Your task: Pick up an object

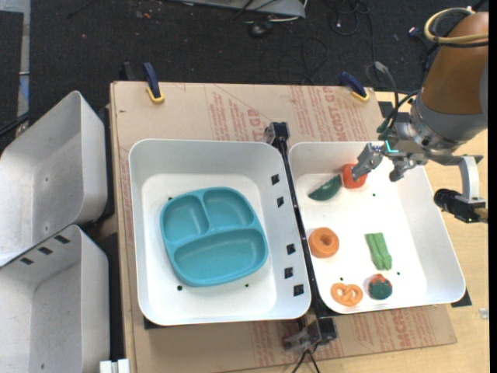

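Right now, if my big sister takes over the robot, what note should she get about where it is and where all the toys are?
Gripper: over the far end of the right bin, beside the red toy. No toy shows between its fingers.
Right bin: dark green leaf-shaped piece next to the red toy; orange donut in the middle; light green piece to its right; orange pretzel and a small green-and-red toy at the near end.
Left bin: a blue divided plate.
Done: nothing lifted yet.
Left: grab one toy and raise it, probably the red one, since it is closest.
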